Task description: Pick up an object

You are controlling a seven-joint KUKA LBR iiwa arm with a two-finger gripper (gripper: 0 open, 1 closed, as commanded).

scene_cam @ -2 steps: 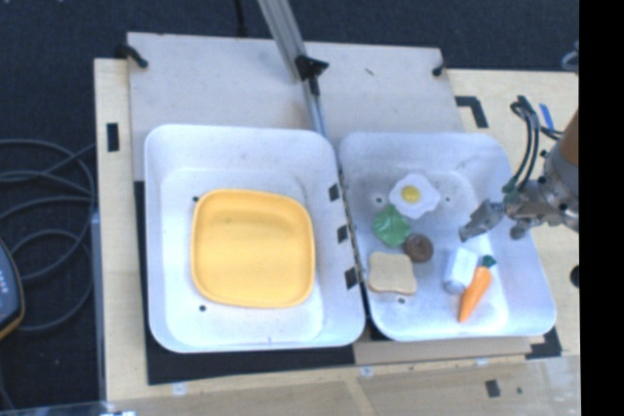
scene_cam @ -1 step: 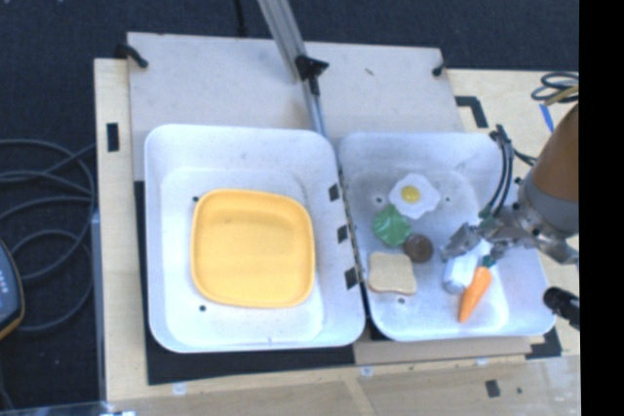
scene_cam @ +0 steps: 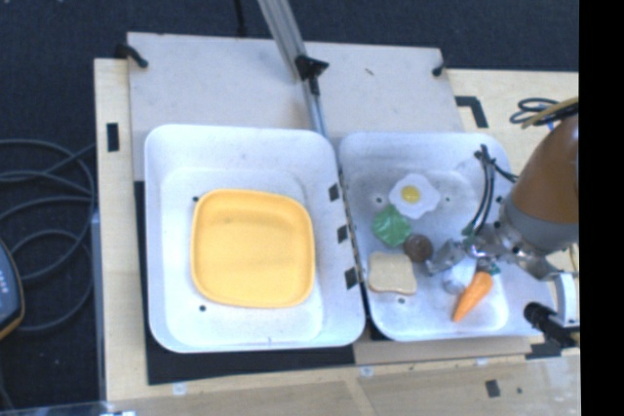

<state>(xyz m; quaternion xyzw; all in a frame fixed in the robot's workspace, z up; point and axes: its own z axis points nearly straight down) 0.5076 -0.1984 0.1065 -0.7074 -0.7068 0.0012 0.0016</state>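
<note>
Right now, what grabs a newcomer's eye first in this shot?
The square yellow plastic plate lying flat in the left white bin. Then the toy food clustered in the right white bin: fried egg, green piece, bread slice, orange carrot, with the grey arm's gripper low among them.

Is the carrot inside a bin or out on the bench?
Inside. The carrot lies on the floor of the right bin, near its front corner.

Matt yellow plastic plate (scene_cam: 253, 248) in a smooth white bin (scene_cam: 161, 209) (speckled, faintly glossy).
</note>
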